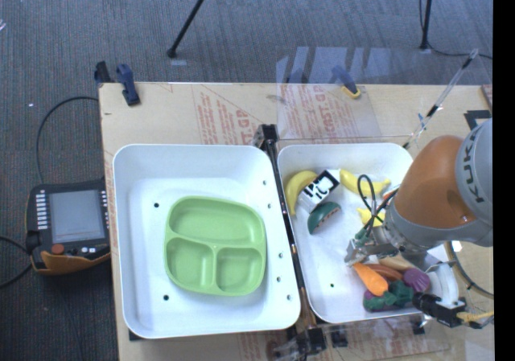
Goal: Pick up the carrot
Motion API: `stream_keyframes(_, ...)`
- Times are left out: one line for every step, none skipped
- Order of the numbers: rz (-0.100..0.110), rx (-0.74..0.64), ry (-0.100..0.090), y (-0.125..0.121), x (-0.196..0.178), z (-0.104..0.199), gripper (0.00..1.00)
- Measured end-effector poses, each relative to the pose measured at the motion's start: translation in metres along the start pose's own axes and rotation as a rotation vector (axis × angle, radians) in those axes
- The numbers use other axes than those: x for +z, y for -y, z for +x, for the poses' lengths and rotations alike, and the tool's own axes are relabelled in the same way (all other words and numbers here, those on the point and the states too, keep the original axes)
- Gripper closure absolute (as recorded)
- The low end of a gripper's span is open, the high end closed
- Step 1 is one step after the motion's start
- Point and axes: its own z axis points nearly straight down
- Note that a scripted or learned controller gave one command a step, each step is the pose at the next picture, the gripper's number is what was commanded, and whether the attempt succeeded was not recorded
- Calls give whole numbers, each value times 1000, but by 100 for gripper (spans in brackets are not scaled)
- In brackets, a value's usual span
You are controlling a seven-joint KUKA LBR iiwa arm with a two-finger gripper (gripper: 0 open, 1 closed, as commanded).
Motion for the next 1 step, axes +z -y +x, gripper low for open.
stream_keyframes(-6,198,2,13,-93,74,100)
